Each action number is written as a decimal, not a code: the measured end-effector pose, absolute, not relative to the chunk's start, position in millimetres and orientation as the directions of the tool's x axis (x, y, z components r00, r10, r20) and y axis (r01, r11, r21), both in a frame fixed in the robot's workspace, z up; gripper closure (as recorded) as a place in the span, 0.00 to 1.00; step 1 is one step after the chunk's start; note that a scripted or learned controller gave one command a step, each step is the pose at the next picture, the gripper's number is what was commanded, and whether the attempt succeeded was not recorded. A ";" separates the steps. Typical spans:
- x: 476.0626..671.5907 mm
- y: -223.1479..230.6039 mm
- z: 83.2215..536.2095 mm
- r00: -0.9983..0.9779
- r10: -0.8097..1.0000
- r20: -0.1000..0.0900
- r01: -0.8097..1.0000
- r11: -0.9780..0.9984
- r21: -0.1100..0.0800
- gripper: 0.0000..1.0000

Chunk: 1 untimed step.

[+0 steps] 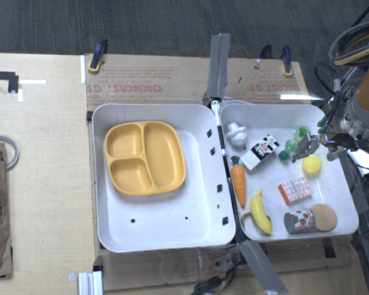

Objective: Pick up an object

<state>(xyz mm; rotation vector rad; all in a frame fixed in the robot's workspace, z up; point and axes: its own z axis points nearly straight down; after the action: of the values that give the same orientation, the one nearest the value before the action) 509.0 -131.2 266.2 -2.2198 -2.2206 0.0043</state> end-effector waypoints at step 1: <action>535.4 -186.3 175.5 0.168 0.986 -0.001 0.986 -0.168 -0.004 0.00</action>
<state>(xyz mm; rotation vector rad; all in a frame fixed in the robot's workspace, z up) 535.4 -186.3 175.5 -2.3992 -2.0247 0.0048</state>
